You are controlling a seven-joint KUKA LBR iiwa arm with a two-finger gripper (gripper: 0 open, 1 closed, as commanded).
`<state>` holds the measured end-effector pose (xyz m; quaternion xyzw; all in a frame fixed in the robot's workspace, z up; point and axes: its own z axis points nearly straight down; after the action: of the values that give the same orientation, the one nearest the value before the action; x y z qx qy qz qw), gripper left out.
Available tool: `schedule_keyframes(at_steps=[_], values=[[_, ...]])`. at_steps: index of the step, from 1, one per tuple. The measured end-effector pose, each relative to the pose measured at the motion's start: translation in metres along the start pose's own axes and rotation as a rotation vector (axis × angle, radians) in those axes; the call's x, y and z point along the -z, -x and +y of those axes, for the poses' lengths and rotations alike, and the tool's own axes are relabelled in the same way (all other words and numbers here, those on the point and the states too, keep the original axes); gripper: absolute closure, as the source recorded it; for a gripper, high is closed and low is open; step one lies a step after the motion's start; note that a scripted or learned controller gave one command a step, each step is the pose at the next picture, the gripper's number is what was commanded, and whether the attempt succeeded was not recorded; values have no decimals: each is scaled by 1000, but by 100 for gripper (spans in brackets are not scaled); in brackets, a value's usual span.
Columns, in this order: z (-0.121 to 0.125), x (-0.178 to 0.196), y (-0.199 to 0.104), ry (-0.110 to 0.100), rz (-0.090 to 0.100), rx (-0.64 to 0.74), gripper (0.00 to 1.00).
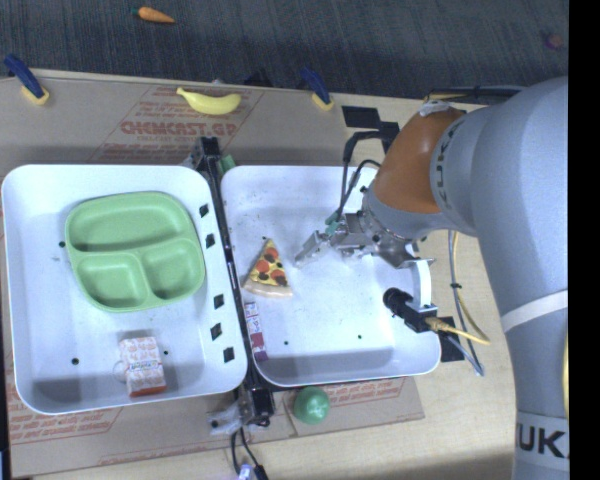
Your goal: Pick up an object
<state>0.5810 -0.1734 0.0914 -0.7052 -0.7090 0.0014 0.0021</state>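
Orange-banded arm over right bin (380,363) | tool (315,245) low above bin floor, grip state cannot be told | pizza slice toy (269,269) lies just left of tool, apart | green tray (135,248) in left bin (30,268)

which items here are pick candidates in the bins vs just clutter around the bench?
In the bins, candidates for the gripper:
pizza slice toy, right bin
green divided tray, left bin
small snack packet, left bin

Lying about outside the bins:
banana
green ball
blue clamps
orange item on the floor
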Motion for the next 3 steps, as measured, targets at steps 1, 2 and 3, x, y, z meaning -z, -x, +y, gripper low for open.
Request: schedule_keyframes(at_steps=[1,2,3], values=[[-53,80,39,5,-2,-2,0],[13,26,30,1,-1,2,0],[51,56,38,6,-1,0,0]])
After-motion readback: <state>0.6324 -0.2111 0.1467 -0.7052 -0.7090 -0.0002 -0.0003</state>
